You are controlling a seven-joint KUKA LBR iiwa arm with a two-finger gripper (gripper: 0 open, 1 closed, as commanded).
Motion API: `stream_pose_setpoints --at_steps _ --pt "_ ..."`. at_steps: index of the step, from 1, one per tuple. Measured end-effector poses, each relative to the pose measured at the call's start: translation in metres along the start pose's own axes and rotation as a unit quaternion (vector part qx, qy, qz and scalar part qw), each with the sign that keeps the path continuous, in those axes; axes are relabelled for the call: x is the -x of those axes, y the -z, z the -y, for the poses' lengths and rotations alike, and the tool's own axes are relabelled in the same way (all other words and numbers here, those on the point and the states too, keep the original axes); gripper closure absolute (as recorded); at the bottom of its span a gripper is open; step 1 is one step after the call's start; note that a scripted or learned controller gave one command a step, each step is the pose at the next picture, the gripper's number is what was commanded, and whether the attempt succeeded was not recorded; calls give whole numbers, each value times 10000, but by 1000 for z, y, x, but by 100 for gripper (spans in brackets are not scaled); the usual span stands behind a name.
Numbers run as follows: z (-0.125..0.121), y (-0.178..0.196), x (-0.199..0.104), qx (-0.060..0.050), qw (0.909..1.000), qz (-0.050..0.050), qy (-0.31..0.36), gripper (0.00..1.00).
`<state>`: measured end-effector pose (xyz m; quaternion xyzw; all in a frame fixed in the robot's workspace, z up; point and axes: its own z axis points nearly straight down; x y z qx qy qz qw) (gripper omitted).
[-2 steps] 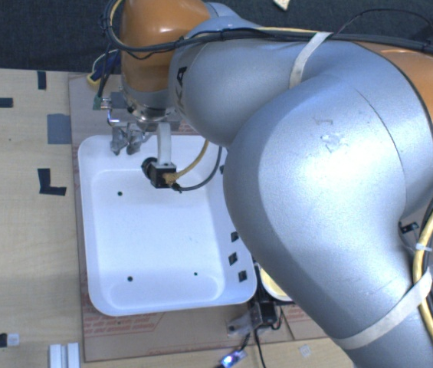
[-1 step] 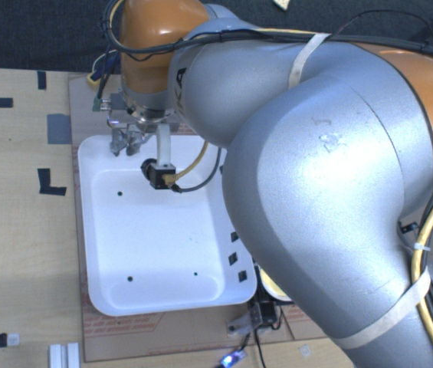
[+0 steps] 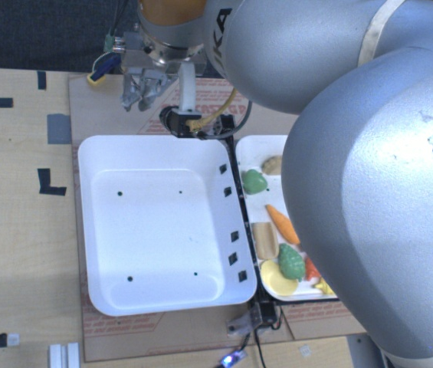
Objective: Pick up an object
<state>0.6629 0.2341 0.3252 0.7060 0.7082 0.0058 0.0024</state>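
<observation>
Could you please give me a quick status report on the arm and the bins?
Gripper above bench beyond left bin, nothing between fingers. Carrot and other toy foods in right bin. Arm covers much of it.

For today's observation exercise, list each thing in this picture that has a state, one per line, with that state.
Gripper: raised beyond the bins, nothing between its fingers.
Left bin: upright on the bench.
Right bin: holding toy food, partly hidden by the arm.
Carrot: lying slanted in the right bin.
Green ball: resting near the bin's left wall.
</observation>
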Motion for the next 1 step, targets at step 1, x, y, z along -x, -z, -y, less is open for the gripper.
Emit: stream_pose_setpoints --at_steps 1 --pt "-3 -97 2 -99 9999 44 -9 100"
